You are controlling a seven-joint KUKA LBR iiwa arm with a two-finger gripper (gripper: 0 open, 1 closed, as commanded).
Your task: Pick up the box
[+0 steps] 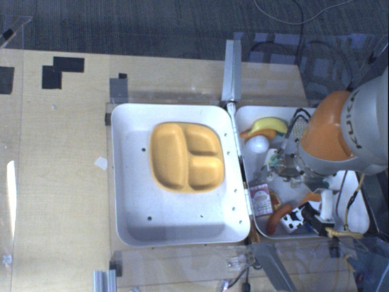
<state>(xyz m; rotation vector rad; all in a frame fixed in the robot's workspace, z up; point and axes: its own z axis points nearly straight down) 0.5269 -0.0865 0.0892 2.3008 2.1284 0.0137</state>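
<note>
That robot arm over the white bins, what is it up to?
The arm reaches from the right into the right bin, which holds a jumble: a banana, a white ball, a small box. Its gripper hangs above the box. The left bin holds a yellow divided tray.

Soft, slightly blurry overhead light; shadow inside the left bin (130, 230)
</note>
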